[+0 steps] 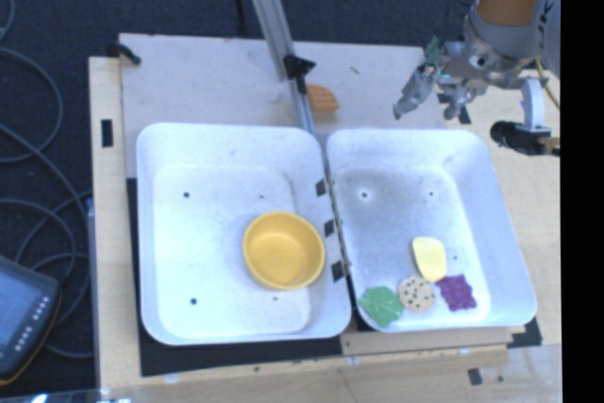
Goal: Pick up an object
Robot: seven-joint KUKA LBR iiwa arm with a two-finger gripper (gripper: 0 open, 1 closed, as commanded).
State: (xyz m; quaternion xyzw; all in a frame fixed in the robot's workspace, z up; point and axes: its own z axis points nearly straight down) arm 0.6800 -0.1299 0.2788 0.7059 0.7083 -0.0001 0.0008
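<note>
gripper (432,101) hangs above the right bin (491,175), fingers apart, holding nothing. yellow bowl (283,249) sits in the left bin (160,203); likely light, rigid, smooth: grasp across the rim.

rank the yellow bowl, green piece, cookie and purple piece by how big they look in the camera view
1. yellow bowl, by far the largest
2. green piece
3. purple piece
4. cookie
The purple piece and cookie look nearly alike, so their order is unsure.
</note>
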